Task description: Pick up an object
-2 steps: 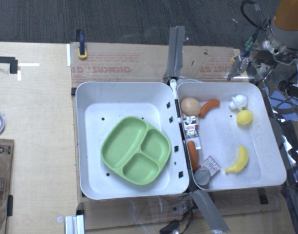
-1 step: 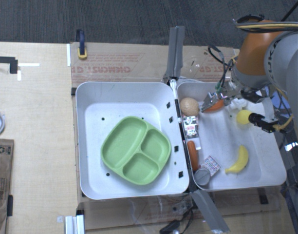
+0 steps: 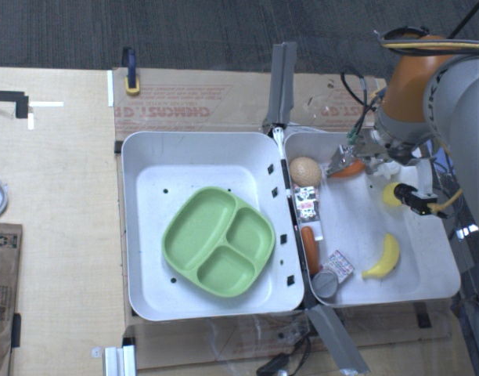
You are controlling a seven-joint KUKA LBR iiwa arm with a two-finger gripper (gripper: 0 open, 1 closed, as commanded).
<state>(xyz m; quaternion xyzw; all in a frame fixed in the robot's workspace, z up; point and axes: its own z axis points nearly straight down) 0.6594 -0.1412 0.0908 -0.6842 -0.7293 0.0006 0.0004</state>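
Observation:
My gripper is low over the back of the right bin. It sits right at an orange carrot-like piece that pokes out from under it. I cannot make out whether that piece is held. Just left of it lies a tan round ball. A yellow lemon lies under the wrist, and a banana lies nearer the front. Along the bin's left wall are a small printed packet, a reddish sausage, a grey can and a flat wrapper.
The left bin holds a green divided plate. A grey divider post stands behind the gap between the bins. The arm's body and black cables crowd the right bin's right side.

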